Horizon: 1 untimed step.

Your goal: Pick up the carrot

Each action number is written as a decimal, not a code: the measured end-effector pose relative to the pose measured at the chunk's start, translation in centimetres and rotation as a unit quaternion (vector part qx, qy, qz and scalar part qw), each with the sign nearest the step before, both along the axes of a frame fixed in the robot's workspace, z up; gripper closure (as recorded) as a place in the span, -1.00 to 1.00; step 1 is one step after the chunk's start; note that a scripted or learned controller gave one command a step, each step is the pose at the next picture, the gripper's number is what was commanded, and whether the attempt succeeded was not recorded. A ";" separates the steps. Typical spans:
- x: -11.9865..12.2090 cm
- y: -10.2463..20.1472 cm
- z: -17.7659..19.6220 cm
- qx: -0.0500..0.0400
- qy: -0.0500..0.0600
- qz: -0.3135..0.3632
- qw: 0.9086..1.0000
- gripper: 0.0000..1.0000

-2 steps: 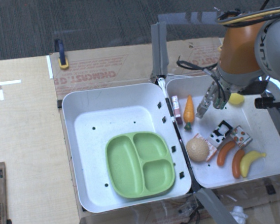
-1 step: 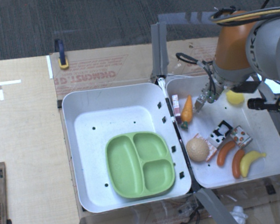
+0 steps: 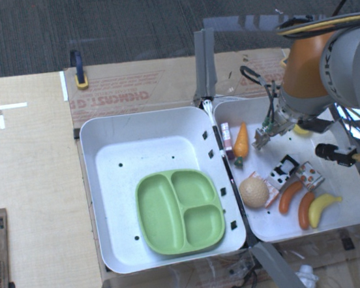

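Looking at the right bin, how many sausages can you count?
2. One sausage lies beside the round bread roll; the second sausage lies against the banana. Others may hide under the arm.

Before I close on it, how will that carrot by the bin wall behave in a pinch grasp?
The carrot looks like a smooth, tapered toy, so probably stiff and light, and it may slide toward its narrow tip if pinched there. It lies close to the right bin's left wall, leaving little finger room on that side. Its round body could roll if the end effector nudges it.

Slanted overhead view of both bins (image 3: 100,183)
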<state>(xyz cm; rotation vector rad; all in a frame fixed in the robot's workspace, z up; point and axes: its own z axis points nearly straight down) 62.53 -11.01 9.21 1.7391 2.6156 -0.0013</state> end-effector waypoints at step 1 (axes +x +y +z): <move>-2.8 3.7 10.0 0.000 0.000 -0.050 0.999 1.00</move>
